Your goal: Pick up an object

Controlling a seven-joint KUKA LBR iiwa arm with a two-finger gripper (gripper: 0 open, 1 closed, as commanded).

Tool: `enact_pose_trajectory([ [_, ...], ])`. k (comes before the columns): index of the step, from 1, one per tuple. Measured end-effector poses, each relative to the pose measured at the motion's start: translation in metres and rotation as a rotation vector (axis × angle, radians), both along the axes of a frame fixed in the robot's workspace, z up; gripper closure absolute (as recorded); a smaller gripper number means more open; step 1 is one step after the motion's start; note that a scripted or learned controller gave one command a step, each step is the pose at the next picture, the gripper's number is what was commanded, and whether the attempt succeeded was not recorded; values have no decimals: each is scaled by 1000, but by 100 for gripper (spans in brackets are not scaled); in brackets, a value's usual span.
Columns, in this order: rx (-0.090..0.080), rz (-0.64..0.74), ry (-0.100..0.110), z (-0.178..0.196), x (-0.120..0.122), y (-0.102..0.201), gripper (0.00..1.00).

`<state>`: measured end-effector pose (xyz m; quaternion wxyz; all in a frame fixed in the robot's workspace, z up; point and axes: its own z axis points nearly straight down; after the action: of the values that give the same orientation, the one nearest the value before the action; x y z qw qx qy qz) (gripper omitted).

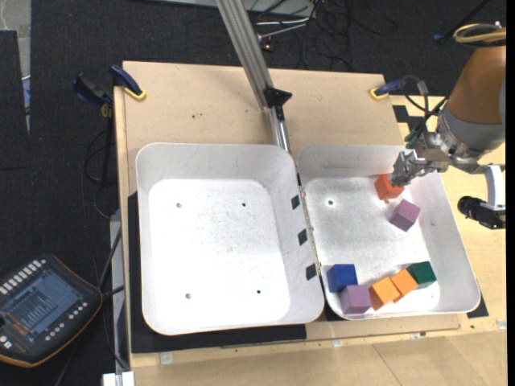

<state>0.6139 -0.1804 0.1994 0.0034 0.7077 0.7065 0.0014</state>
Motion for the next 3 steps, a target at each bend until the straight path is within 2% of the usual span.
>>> enact_pose_trajectory([
  [1,-1,1,-1,56,-3,-9,100],
  [2,1,4,1,86,-2,-9,100],
  [3,3,10,6,86,6,45,100],
])
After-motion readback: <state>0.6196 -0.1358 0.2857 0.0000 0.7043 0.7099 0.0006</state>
